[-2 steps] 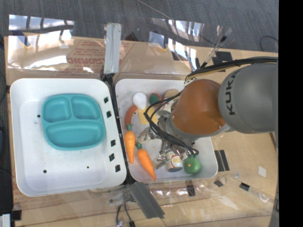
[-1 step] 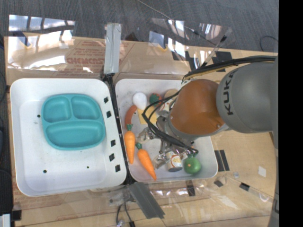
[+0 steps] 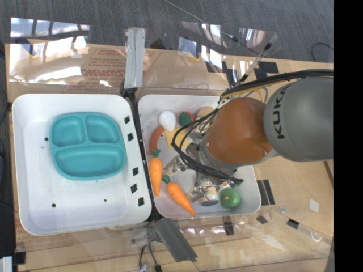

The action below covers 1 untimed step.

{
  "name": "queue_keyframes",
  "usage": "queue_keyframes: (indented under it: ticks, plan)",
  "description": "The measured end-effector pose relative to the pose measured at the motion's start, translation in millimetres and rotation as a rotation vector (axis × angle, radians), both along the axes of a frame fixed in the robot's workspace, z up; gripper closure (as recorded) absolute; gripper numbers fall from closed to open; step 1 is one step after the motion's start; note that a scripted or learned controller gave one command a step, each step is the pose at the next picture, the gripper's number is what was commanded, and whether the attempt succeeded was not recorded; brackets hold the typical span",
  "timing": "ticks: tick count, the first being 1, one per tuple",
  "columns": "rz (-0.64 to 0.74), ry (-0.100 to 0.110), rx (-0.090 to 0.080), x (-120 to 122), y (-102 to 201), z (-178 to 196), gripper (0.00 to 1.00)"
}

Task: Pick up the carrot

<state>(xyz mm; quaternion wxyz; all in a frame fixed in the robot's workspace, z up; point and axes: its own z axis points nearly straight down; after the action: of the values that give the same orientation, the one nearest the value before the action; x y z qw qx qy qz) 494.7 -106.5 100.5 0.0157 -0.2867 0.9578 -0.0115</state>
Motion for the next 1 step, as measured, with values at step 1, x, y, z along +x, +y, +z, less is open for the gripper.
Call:
queue_keyframes:
  ticks: [1]
  plan:
    - [0.222, 0.029, -0.004, -2.7, 7.6, -5.8, 0.0]
